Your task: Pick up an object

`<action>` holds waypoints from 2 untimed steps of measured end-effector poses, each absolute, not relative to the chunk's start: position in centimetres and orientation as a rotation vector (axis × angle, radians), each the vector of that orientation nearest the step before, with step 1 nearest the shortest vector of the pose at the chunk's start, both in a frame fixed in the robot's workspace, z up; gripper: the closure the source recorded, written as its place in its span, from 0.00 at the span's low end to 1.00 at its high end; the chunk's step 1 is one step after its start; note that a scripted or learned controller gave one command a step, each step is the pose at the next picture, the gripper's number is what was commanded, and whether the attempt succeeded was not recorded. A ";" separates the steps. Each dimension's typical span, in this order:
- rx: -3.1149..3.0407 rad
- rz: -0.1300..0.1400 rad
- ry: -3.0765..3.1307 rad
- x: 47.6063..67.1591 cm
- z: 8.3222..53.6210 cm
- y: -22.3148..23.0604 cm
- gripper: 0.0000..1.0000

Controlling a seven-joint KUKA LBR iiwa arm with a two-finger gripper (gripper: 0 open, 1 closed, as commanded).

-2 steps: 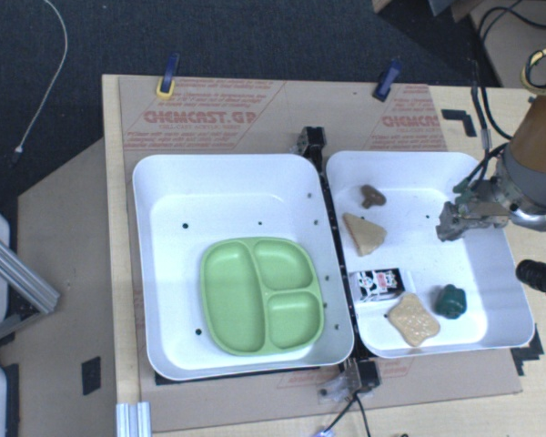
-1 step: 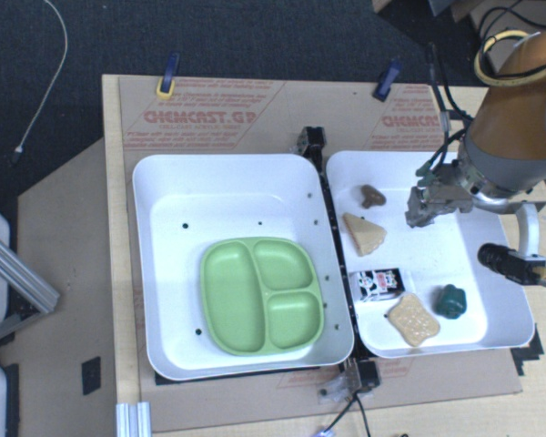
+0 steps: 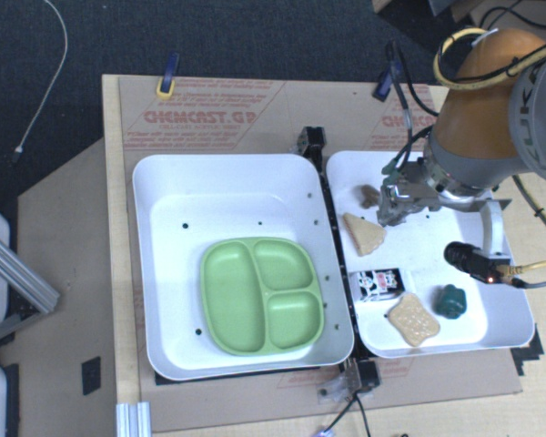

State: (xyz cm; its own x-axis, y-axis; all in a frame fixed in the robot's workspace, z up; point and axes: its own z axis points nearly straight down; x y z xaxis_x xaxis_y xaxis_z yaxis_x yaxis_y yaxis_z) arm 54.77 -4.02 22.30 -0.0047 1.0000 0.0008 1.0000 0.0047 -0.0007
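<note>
- Wedge-shaped tan piece (image 3: 365, 235), like a slice of bread or cheese, lies flat in the right bin (image 3: 505, 335), near that bin's left wall and about midway along it.
- Its long axis runs on a diagonal, from a narrow corner at the upper left to a broader, rounded end at the lower right.
- Just above and right of the wedge is the gripper (image 3: 391, 209), tips down close to the bin floor; a small brownish lump (image 3: 370, 195) sits right beside the tips on their left.
- Whether the fingers are parted or closed cannot be told from this angle, and nothing can be seen held between them.
- The grey arm with its orange band (image 3: 478, 94) comes in from the right and covers the upper right part of the bin.
- Below the wedge lies a small black-and-white card or packet (image 3: 378, 284), roughly level, near the left wall.
- Further down sits a tan, toast-like square (image 3: 412, 320), tilted, with a dark teal rounded object (image 3: 451, 301) just to its right.
- A black fitting with a small red light (image 3: 473, 262) hangs over the right side of the bin.
- The left bin (image 3: 164, 244) holds a green three-compartment plate (image 3: 259, 295), well apart from the wedge across the divider between bins.
</note>
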 end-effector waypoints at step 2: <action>-2.215 -0.002 -2.227 56.9 22.2 6.2 1.00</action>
